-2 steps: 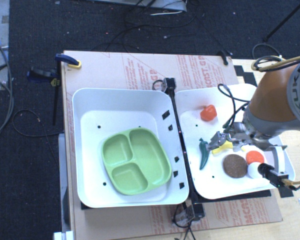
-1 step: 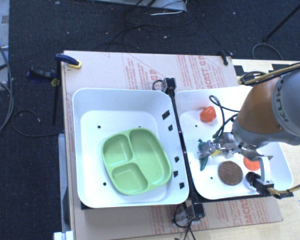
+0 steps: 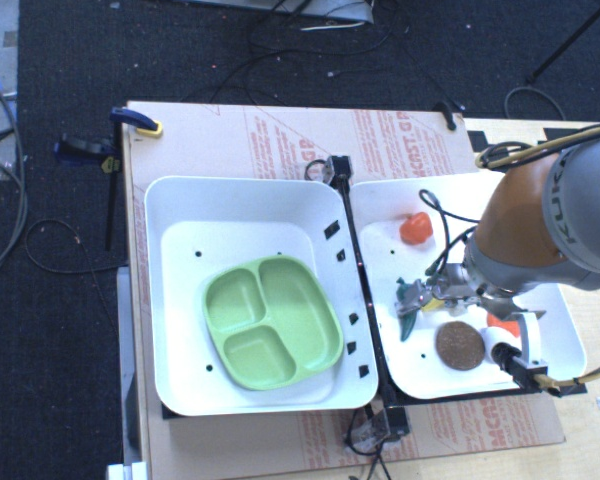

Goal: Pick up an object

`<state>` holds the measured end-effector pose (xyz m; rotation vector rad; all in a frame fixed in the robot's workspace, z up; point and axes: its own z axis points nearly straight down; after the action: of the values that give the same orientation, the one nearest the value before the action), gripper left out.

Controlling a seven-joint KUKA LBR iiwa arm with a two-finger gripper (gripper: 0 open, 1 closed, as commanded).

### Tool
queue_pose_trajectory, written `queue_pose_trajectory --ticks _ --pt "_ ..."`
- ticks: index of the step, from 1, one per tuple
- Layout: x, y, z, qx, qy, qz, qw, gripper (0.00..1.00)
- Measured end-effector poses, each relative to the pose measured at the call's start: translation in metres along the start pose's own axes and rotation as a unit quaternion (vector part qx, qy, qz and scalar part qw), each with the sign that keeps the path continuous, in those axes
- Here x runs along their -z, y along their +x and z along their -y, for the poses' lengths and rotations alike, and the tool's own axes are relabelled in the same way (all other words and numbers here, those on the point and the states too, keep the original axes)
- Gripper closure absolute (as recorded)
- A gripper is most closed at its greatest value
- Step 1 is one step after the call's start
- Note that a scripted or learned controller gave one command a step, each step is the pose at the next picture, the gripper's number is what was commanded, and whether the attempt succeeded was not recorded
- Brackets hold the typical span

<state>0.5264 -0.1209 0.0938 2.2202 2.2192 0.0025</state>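
The grey arm (image 3: 550, 218) with its orange band enters from the right of the frame and bends down over the right-hand bin (image 3: 380, 200). Its jaws (image 3: 412, 303) sit low in the left part of that bin, near the divider between the two bins, and point toward the left of the frame. A small dark green object (image 3: 407, 320) lies right at the tips; whether the jaws are closed on it or merely beside it cannot be told, nor how far apart they stand.

In the same bin an orange-red rounded object (image 3: 416, 229) rests toward the upper middle, well apart from the jaws. A brown round disc (image 3: 461, 346) lies near the lower edge, just right of the green object. A bit of orange (image 3: 502, 321) shows under the wrist, right of the disc.

The left-hand bin (image 3: 180, 208) holds a light green divided tray (image 3: 272, 321) with three compartments, lying slightly turned in the bin's lower middle.

Both bins rest on a counter (image 3: 240, 133) covered with printed cardboard.
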Motion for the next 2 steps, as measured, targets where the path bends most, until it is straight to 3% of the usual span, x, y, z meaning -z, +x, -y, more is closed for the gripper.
queue_pose_trajectory --ticks 1,2 --pt "0.010 -0.001 -0.002 0.000 -0.001 0.001 1.0000 1.00" --pt "0.059 -0.010 0.003 0.000 0.001 0.000 1.0000 1.00"
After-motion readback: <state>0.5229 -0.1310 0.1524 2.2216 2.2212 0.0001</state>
